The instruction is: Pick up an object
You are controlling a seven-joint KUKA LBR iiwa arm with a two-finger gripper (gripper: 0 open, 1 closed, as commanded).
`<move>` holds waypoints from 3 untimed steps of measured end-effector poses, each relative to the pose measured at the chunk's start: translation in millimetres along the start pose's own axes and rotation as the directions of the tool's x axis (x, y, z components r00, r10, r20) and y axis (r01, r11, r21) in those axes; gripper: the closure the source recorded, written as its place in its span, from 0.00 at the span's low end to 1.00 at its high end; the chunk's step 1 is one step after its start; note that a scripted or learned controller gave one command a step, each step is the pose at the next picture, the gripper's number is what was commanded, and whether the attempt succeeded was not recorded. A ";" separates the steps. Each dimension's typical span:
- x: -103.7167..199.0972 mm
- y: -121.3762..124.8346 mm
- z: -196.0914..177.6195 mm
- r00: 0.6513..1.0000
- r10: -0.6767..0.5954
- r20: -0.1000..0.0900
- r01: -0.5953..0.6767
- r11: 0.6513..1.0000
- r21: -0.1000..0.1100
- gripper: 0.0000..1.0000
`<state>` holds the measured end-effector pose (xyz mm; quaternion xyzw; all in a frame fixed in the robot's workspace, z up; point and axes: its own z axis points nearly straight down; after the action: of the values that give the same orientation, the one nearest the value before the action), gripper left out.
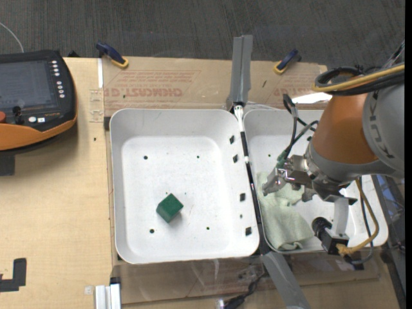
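Observation:
A green cube [170, 208] lies in the left bin [129, 172], toward its front middle. In the right bin [264, 140] a pale yellow-green cloth [286, 224] is crumpled along the front left. My gripper [283, 180] hangs low over the right bin, just above the cloth's upper edge, with the orange-banded wrist [344, 131] looming over the bin's right half. The arm hides much of that bin's floor.
A divider bar [243, 76] runs up between the two bins. A teach pendant [32, 95] rests on the bench at far left. Blue-and-orange clamps [111, 53] [286, 61] grip the cardboard behind the bins. Cables [360, 230] hang off the wrist at right.

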<state>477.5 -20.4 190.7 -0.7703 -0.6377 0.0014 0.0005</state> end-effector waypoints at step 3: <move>179.0 -35.1 51.1 0.993 0.122 0.003 -0.122 0.993 0.003 0.00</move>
<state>476.2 162.0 139.4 -0.8077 -0.5896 0.0033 0.0007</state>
